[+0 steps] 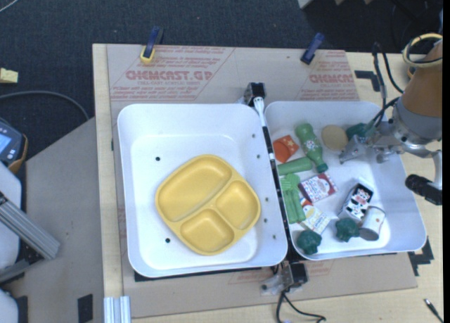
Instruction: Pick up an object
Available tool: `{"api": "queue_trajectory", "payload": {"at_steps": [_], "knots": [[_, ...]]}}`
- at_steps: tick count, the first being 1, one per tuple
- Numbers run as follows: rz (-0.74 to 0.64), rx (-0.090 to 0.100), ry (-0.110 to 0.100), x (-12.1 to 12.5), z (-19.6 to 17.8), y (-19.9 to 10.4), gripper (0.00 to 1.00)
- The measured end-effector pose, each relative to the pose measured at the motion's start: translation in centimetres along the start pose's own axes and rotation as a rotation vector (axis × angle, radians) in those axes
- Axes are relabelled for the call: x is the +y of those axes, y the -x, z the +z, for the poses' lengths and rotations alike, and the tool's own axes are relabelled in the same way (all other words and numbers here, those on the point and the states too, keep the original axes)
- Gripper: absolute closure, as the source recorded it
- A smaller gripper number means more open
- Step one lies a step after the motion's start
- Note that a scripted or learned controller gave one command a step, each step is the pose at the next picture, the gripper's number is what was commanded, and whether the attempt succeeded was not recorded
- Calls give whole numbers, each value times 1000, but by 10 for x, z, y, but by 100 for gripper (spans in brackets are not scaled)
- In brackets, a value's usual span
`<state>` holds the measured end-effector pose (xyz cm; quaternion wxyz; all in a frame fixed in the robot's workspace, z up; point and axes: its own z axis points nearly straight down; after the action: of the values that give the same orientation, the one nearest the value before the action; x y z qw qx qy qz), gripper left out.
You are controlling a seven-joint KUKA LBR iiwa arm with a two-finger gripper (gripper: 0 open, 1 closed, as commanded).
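Note:
The right bin (401,174) holds several small items: a green bottle (309,144), an orange packet (285,148), a tan round piece (334,136), a red-and-white packet (316,188), a black-and-white toy (358,202), a white cup (373,223) and two dark green pieces (346,229) (308,241). My gripper (355,144) reaches in from the right, low over the bin's upper middle. It sits just right of the tan piece, with a teal item (356,131) right at its tip. Whether it grips anything is unclear.
A yellow divided plate (207,204) lies in the left bin (140,138). Two long green pieces (295,167) (290,195) lie along the right bin's left wall. Clamps (149,46) (311,48) hold the board at the back, and cables run at the far right.

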<state>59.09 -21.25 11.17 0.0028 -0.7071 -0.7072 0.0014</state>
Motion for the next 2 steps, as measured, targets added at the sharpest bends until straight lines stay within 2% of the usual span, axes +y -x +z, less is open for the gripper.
{"api": "queue_trajectory", "payload": {"at_steps": [1,2], "knots": [[-1,2,2,0,28,-2,0],[0,-1,6,1,16,-1,100]]}}
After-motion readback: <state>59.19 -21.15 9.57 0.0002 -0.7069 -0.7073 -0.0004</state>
